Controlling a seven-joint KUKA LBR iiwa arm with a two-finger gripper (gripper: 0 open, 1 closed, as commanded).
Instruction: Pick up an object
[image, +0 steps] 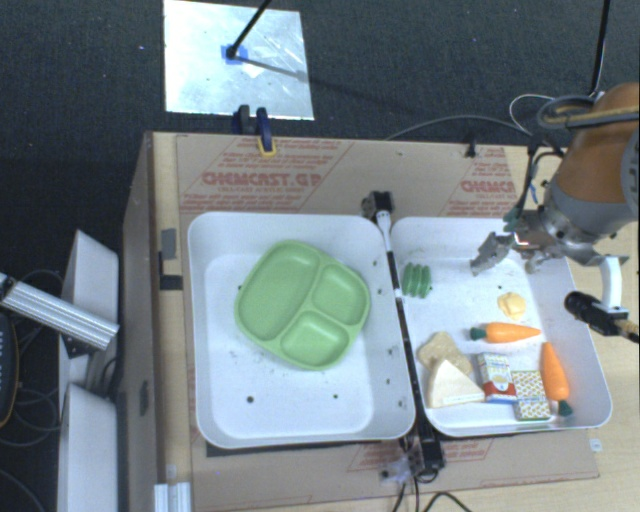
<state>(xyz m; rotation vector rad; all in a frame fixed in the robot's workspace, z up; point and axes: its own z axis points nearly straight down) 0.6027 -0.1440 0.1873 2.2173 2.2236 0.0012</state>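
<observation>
Gripper (510, 250) hovering above right bin (598, 400) rear, beyond carrots (505, 333) | fingers (488, 254) spread, holding nothing | we are judging approach, because food is clustering frontward

Bench: flat brown cardboard-faced top (300, 172) with red printed lettering. Directly on it, two shallow white plastic bins side by side, touching along a central seam: left bin (225, 400); right bin (450, 235). Blue-and-yellow clamp (262, 128) on the far edge.
</observation>
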